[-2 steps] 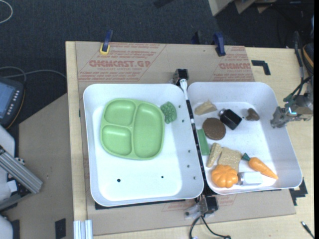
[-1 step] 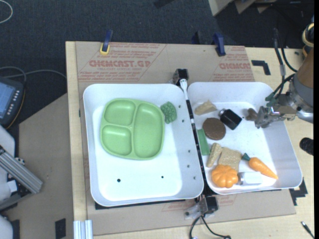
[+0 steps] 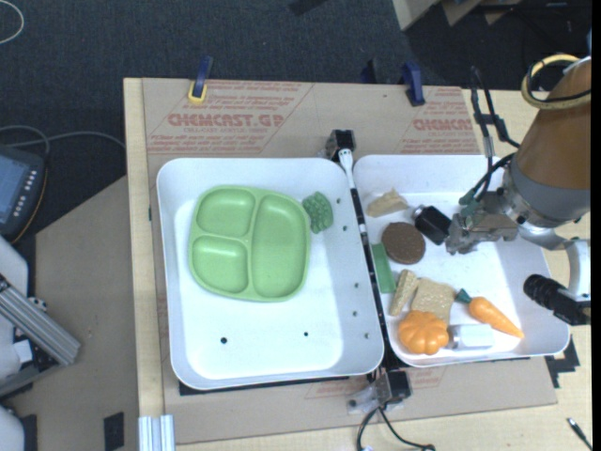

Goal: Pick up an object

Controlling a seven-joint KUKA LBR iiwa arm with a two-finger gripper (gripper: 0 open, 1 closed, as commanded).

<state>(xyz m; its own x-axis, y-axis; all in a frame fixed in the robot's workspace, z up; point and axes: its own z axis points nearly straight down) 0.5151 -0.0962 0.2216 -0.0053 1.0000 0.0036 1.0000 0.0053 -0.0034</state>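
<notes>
In the right bin [image 3: 441, 178], a carrot [image 3: 494, 317]

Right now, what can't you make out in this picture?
All in the camera view:
- Right bin: its right part is hidden under the arm.
- Arm: cut off by the picture's right edge.
- White piece: lies against the carrot; too small to name.
- Green lump beside the plate: too small to identify.

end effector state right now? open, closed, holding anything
end effector: cannot be told whether it is open or closed. It is over the right bin, and no grasped object can be made out.
</notes>
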